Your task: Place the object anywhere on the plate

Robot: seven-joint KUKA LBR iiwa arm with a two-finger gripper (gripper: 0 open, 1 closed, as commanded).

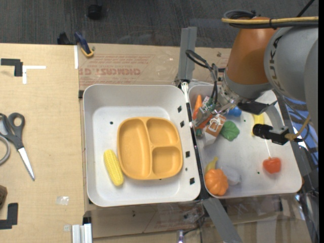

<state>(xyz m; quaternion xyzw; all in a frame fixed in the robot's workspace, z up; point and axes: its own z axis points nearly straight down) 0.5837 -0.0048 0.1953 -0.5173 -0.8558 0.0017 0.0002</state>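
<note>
An orange-yellow divided plate lies in the left bin, with a toy corn cob beside its left edge. My gripper hangs low over the upper left part of the right bin, right above a small brown box with a white label. Around it lie an orange carrot, a green piece and a blue piece. The arm hides part of this cluster.
Further down the right bin sit an orange pumpkin, a red fruit, a yellow piece and a pale wrapper. Scissors lie on the bench at the far left.
</note>
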